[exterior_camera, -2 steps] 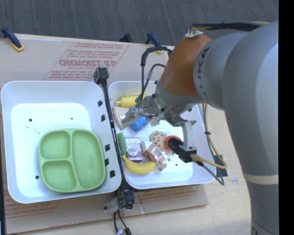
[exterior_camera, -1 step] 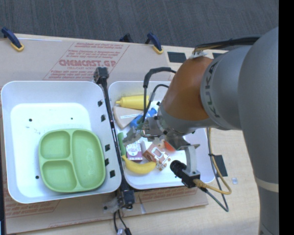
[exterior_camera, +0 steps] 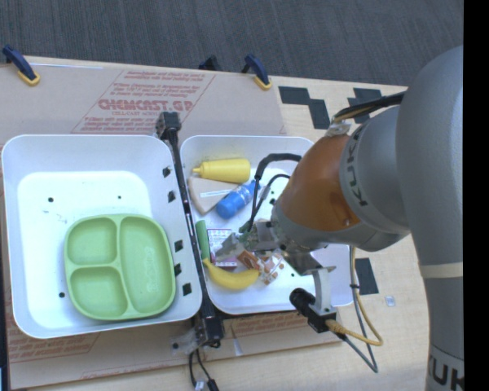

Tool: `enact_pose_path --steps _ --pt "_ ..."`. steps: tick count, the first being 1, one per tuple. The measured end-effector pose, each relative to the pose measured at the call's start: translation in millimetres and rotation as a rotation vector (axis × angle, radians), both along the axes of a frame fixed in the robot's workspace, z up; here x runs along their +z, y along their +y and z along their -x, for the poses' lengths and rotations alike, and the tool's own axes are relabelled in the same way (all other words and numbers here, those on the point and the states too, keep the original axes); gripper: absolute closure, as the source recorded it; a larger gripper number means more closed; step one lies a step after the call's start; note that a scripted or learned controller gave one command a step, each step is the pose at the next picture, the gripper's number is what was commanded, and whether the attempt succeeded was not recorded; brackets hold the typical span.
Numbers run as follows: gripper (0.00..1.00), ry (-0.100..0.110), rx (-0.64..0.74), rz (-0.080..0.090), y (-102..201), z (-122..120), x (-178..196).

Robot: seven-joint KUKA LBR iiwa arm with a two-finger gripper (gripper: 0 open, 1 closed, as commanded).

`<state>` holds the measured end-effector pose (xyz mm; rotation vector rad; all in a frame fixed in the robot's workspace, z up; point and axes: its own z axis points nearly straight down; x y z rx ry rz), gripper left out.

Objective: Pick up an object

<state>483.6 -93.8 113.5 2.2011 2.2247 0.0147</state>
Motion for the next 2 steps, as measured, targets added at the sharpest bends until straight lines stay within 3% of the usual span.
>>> enact_pose_path --steps 1,2 --pt "1.00 -0.004 0.003 0.007 -3.1 -1.6 11.6" --pt "1.00 0.016 -0.004 -0.003 61.1 6.6 90.7"
